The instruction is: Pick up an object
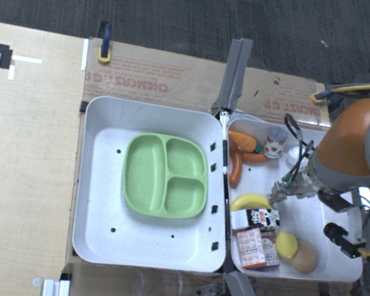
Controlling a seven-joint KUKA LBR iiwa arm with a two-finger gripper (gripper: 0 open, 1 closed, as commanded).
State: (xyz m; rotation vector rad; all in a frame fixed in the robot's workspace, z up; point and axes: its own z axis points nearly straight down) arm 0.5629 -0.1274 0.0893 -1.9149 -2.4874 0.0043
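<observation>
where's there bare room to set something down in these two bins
Left bin: bare floor rings the green tray, widest below it. Right bin: crowded along its left by banana, carrot and snack box; bare patch toward its right edge.

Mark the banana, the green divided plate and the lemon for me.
banana (pixel 251 202): camera view, middle of its yellow body.
green divided plate (pixel 144 171): camera view, floor of its large left compartment.
lemon (pixel 286 245): camera view, centre of the fruit.

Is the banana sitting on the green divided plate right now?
No, the banana lies in the right bin near the gripper, while the green plate sits in the left bin.
</observation>
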